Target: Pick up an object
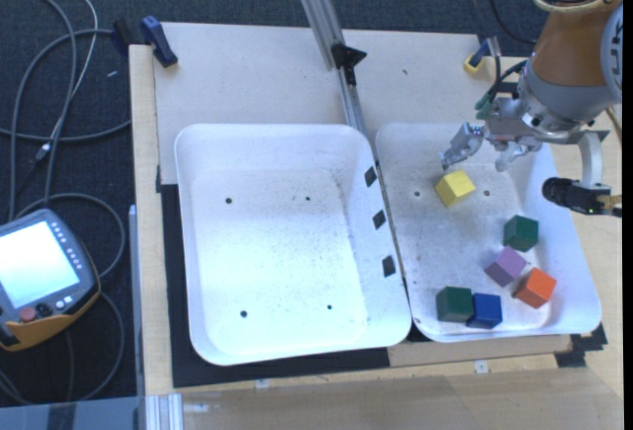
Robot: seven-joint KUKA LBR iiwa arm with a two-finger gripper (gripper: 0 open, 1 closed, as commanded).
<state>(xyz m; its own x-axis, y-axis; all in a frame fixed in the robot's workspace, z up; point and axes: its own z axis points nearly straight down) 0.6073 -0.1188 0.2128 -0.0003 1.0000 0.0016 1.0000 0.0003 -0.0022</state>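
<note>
two white bins are seen side by side on the bench. the right bin (425,220) has six small blocks in it. the left bin (198,220) sits next to it.

the arm (574,43) is reached in from the right, over the far part of the right bin. the claw (487,153) is held above the bin floor. its two fingers are seen spread apart, so it looks open. nothing is seen between the fingers, so nothing is held.

a yellow block (456,188) lies just near of the claw and a bit to the left. it is the closest block to the claw, so it is likely the one to be picked. it is not touched by the claw as far as can be told.

the other blocks are kept well apart from the claw, at the near right of the bin: a green block (521,231), a purple block (506,266), an orange block (535,288), a blue block (486,309) and a dark green block (455,303).

the task looks only begun. no block is lifted yet. the claw has to be lined up over a block, lowered, closed and raised.
</note>
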